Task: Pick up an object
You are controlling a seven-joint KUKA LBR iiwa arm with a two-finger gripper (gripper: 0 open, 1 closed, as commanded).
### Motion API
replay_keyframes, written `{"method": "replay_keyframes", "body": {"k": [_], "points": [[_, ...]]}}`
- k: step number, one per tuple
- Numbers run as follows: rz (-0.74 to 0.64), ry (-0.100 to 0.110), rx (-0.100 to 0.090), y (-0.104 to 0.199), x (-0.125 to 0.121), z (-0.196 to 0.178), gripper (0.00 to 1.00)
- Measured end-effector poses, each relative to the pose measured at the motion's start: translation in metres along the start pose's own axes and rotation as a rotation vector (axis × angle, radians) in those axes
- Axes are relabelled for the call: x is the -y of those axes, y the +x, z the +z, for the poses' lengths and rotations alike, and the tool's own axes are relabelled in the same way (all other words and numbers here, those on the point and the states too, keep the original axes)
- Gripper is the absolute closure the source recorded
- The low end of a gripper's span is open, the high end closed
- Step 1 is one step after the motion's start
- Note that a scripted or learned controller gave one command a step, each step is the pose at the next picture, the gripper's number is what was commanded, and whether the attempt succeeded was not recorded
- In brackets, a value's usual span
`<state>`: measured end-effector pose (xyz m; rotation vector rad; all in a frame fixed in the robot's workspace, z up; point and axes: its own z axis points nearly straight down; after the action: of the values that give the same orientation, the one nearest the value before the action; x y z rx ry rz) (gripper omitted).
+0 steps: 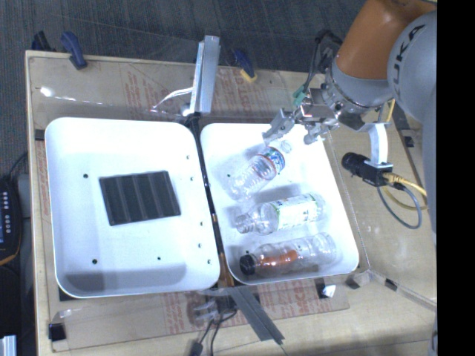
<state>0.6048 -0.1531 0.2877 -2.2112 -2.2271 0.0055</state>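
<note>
Arm (390,35) cropped; gripper (297,130) spread above clear bottle (257,173).

- The grey arm (415,58) bears dark letters, partly cut off, reading "KU".
- Red print on the desk (245,314) and the bottle labels are too small to read.

Three clear plastic bottles (280,212) lie in the right white bin (338,191). A dark ribbed rectangular mat (139,197) lies in the left white bin (74,147).
</note>
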Motion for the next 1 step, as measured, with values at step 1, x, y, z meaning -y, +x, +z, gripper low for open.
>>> {"method": "replay_keyframes", "body": {"k": [1], "points": [[-0.062, -0.004, 0.001, -0.0241, 0.0152, -0.0445, 0.0]]}}
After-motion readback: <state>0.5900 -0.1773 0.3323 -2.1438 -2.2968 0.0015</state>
